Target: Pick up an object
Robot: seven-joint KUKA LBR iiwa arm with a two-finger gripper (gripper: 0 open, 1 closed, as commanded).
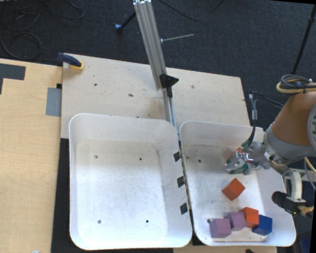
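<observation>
Claw (238, 164) hovers over the right bin (213, 135), its grip state impossible to tell; orange cube (233, 189) lies just below, purple (220, 227), red (251, 216), blue blocks (263, 224) cluster nearer the front rim

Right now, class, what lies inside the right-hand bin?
Inside the right-hand bin: an orange block, two purple blocks, an orange-red block and a blue block. The gripper covers what lies beneath it.

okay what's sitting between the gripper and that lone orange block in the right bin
Nothing: in the camera view, bare white bin floor separates the gripper from the orange block just below it.
</observation>
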